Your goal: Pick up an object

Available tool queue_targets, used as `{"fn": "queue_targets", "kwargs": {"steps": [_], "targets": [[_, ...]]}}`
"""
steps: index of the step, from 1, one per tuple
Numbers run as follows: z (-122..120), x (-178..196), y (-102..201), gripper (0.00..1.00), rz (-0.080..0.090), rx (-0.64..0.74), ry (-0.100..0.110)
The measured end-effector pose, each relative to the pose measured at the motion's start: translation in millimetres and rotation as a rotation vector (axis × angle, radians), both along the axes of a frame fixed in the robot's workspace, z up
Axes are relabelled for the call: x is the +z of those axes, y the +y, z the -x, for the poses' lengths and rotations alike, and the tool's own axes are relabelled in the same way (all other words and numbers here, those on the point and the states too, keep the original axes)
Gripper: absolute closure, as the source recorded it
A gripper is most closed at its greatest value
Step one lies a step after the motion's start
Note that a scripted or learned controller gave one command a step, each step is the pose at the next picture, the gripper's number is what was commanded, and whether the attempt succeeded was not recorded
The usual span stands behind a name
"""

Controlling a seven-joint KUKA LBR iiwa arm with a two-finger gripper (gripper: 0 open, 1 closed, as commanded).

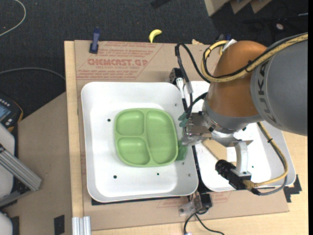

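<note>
A green plate (145, 137) with three compartments lies flat in the left bin (98, 175), a little right of that bin's middle. Its right edge reaches close to the wall that the left bin shares with the right bin (274, 155). The claw (187, 131) is down at that right edge, over the seam between the two bins, so the plate lies just to the claw's left. A strip of green shows under and beside the claw at the plate's rim, but the wrist hides the tips, so I cannot tell whether the claw is apart or together, or whether it grips the rim at all.

The arm (244, 89) comes in from the right, its orange band above the wrist covering much of the right bin, with yellow and black cables looped around it. Part of the letters "KU" can be read on the grey link.

The brown board (122, 62) behind the bins carries red print reading "CHEMCAST G P", with a smaller line below too fine to read. A blue clip (94, 40) and a small yellow thing (155, 34) sit at the counter's far edge.
</note>
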State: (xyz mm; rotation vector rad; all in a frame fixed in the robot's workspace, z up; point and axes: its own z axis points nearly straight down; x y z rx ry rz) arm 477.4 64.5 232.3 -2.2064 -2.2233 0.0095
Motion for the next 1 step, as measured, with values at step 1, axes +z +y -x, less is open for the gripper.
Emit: {"fn": "queue_targets", "kwargs": {"steps": [1], "targets": [[-3.7, 154.3, -0.1, 1.00, -0.002, -0.004, -0.030]]}}
